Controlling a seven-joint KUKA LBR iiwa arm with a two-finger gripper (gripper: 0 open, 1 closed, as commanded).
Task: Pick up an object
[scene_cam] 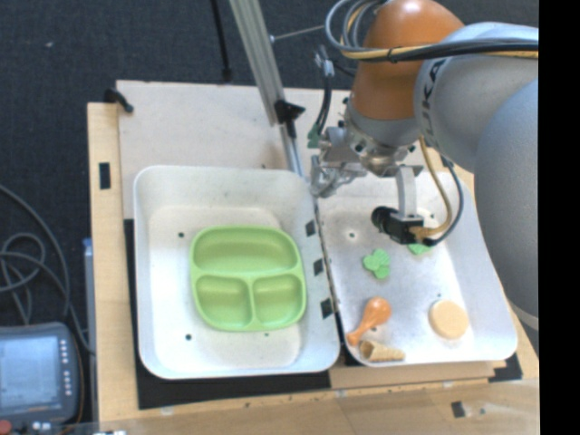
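Nothing is picked up yet. The pincer (328, 178) hovers, whether wide or narrow I cannot tell, and the green toy (377, 263) lies apart from it, untouched.

We see the grey arm (489, 107) reach in from the right, its orange band (399, 53) arched above the wrist. The gripper (324, 181) points down at the far left corner of the right bin (358, 229).

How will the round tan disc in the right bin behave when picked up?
The disc lies flat and low, so it probably gives little to grip from above. Its round edge may slip. Pushed, it likely slides rather than rolls.
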